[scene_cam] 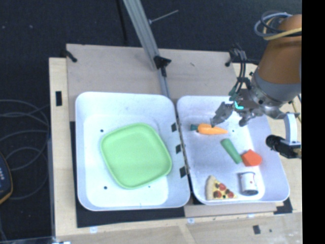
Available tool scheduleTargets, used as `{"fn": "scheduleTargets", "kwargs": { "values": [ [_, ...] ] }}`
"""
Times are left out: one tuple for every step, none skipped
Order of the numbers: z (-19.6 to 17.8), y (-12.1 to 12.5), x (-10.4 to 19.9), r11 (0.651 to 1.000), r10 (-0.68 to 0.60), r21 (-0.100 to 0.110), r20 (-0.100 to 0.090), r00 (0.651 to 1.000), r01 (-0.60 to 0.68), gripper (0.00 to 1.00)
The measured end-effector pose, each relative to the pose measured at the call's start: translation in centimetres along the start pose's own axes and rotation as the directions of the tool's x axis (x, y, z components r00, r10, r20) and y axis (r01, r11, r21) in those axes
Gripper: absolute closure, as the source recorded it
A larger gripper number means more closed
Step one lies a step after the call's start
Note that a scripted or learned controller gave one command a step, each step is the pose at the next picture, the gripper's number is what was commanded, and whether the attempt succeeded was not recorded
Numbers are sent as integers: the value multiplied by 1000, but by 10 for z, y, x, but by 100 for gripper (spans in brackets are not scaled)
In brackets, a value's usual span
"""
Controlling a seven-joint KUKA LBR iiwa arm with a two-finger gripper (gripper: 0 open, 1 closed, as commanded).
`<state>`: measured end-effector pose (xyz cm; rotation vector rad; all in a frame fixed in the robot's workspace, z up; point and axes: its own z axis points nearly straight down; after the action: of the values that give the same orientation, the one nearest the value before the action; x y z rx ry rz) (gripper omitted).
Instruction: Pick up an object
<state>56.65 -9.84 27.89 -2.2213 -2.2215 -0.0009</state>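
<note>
In the right bin (pixel 200 105) lie an orange carrot (pixel 211 130) with a green top, a green cucumber (pixel 230 150), an orange-red block (pixel 252 158), a silver can (pixel 248 182) on its side and a pizza slice (pixel 219 189). My gripper (pixel 234 117) hangs over the bin's back part, just up and to the right of the carrot. Its two fingers are spread apart with nothing between them. One fingertip (pixel 220 117) is close above the carrot's right end.
The left bin (pixel 86 105) holds a light green square plate (pixel 135 155). A metal pole (pixel 143 29) slants from the top of the view down to the divide between the bins. Cables run along the floor at the left.
</note>
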Motion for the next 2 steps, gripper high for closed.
{"fn": "scheduleTargets", "kwargs": {
  "values": [
    [0,0,0,1000,0,0,0,1000,0,0],
    [42,-3,-2,1000,1,3,1,1000,-1,0]
  ]
}}
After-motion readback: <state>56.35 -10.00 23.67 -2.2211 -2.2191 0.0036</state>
